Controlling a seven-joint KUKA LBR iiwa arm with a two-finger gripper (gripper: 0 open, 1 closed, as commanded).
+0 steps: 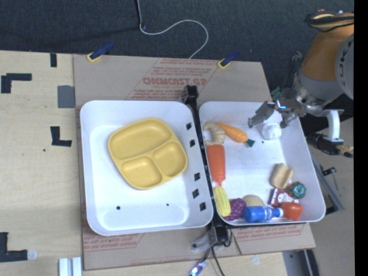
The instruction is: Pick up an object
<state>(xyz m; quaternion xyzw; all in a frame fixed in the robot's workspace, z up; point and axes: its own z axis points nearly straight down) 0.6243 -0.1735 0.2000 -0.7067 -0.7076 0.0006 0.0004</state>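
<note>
Cardboard (167, 79) covers the bench under both bins (95, 154), dark carpet (69, 10) beyond; hand (269, 118) released.

A small white object (271, 132) lies in the right bin (299, 171), at its far edge, well apart from the orange carrot (233, 132).

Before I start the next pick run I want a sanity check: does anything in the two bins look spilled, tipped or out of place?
Nothing looks spilled or broken. The yellow divided plate sits askew in the left bin, turned relative to its walls. In the right bin the blue bottle lies on its side among toy food crowded into the near corner. The gripper is over the far right corner.
</note>
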